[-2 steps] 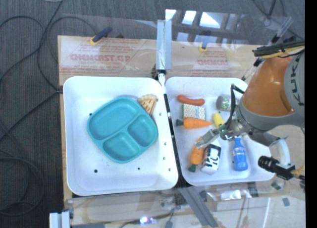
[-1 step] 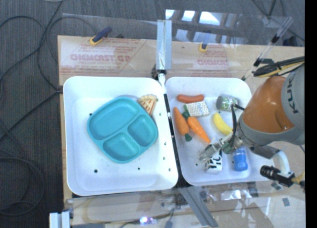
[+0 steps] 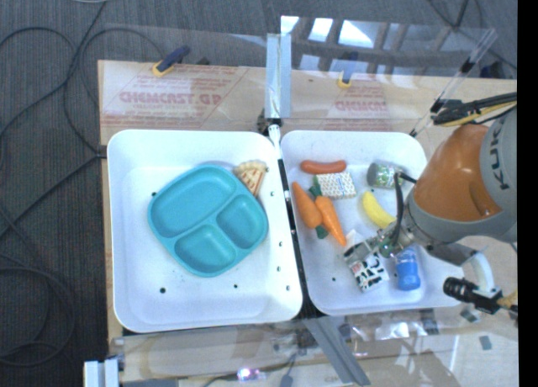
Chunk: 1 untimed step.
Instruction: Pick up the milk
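The milk (image 3: 368,274) is a small carton with black and white cow patches, lying in the right bin (image 3: 336,293) near its front wall. My gripper (image 3: 372,248) hangs right over the carton's far end, coming off the grey arm with the orange band (image 3: 458,179) that reaches in from the right. From this angle I cannot make out whether the gripper touches the carton. A blue bottle (image 3: 408,271) lies just right of the milk.
The right bin also holds two orange carrots (image 3: 319,213), a red sausage (image 3: 324,166), a speckled box (image 3: 336,184), a yellow banana (image 3: 377,209) and a greenish ball (image 3: 381,176). In the left bin (image 3: 134,293) sit a teal divided plate (image 3: 208,220) and a pizza slice (image 3: 250,176).
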Each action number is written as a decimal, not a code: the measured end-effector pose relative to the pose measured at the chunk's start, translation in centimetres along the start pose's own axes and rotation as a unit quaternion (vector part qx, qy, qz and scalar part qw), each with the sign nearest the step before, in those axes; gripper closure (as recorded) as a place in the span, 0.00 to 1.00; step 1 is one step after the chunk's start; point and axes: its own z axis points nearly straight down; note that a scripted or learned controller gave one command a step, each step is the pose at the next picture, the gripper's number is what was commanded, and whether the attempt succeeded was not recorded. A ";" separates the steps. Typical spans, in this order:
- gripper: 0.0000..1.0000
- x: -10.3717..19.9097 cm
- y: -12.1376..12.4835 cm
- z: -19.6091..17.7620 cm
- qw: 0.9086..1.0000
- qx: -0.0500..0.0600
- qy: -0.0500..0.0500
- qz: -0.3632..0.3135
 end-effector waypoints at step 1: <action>1.00 8.7 3.6 -7.6 0.999 0.006 0.000 0.050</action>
